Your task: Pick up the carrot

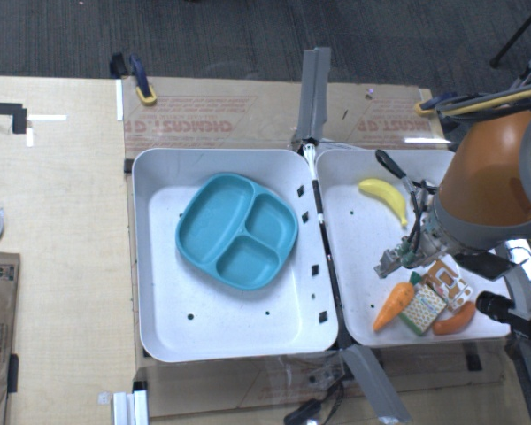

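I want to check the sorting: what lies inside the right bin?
The right bin holds a banana, a carrot, a small carton and an orange-red item. The arm covers the far corner.

A blue divided plate sits in the left bin, while the right bin holds a banana, a small box and a reddish-orange piece.
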`<action>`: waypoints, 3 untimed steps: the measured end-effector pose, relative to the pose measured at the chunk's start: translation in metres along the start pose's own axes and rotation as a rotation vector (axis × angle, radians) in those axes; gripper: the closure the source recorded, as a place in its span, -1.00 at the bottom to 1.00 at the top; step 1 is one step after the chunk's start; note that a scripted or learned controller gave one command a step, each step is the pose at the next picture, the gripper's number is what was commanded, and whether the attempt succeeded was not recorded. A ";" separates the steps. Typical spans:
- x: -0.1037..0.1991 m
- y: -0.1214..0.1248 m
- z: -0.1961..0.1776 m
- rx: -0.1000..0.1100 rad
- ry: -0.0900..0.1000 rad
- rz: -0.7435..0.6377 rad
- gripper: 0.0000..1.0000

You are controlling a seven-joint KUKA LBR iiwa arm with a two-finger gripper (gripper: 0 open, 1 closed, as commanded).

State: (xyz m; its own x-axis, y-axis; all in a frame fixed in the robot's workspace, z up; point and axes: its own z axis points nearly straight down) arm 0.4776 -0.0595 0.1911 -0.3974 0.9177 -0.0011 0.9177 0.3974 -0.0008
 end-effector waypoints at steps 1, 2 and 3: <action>0.000 0.000 0.000 0.000 0.000 0.000 -1.00; -0.042 -0.019 0.072 0.002 0.002 -0.016 -1.00; -0.039 -0.018 0.100 0.002 0.003 -0.048 -1.00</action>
State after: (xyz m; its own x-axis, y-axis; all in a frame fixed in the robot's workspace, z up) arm 0.4767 -0.1025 0.0908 -0.4413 0.8973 0.0018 0.8973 0.4413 -0.0027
